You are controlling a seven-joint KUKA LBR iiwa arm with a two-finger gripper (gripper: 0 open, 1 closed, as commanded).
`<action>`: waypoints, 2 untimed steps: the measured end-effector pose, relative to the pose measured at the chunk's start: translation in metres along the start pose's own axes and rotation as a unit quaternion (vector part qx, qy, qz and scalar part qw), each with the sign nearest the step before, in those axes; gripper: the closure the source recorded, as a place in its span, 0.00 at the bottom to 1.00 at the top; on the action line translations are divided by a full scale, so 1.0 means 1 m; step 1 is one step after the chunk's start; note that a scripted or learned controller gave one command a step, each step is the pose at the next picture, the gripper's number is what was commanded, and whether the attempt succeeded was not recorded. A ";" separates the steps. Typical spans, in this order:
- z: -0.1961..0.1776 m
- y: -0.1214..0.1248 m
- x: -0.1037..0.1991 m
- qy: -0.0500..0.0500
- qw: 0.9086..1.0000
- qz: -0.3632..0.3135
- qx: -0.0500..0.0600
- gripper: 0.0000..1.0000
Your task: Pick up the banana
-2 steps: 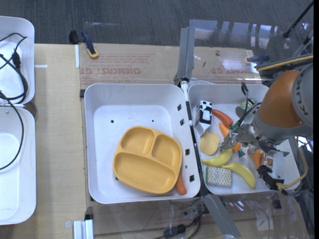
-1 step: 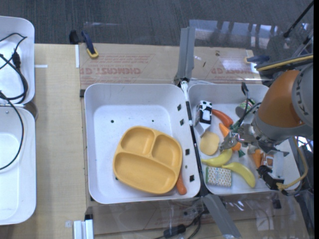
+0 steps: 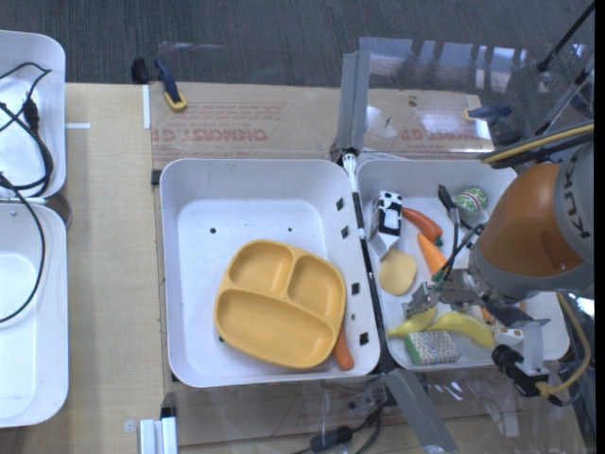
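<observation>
- The left bin (image 3: 189, 253) carries a yellow divided plate (image 3: 280, 302), and a small orange carrot (image 3: 344, 355) lies against the plate's lower right edge.
- My arm (image 3: 529, 225) covers a big part of the right bin (image 3: 397, 173), so things under it stay hidden.
- The banana (image 3: 444, 324) lies in the right bin near the front wall, just under my gripper (image 3: 454, 291).
- Around it are a pale round fruit (image 3: 398, 272), two orange carrots (image 3: 427, 239), a green speckled sponge (image 3: 433, 348) and a black and white toy (image 3: 388, 212).
- If my jaws are open or closed, I cannot tell; the metal parts are too small and mixed together.
</observation>
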State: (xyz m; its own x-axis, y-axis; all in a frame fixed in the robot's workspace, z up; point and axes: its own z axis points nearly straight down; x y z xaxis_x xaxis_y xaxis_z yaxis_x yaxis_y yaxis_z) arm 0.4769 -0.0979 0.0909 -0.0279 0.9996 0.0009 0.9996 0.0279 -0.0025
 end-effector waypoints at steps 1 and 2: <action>0.000 0.000 -0.050 0.005 0.999 0.039 0.001 0.00; -0.008 -0.001 -0.052 0.002 0.999 0.043 0.001 1.00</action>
State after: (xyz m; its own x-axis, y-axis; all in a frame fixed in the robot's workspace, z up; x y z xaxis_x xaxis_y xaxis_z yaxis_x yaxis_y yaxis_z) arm 0.4778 -0.1504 0.0991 0.0573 0.9983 0.0043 0.9984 -0.0573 -0.0039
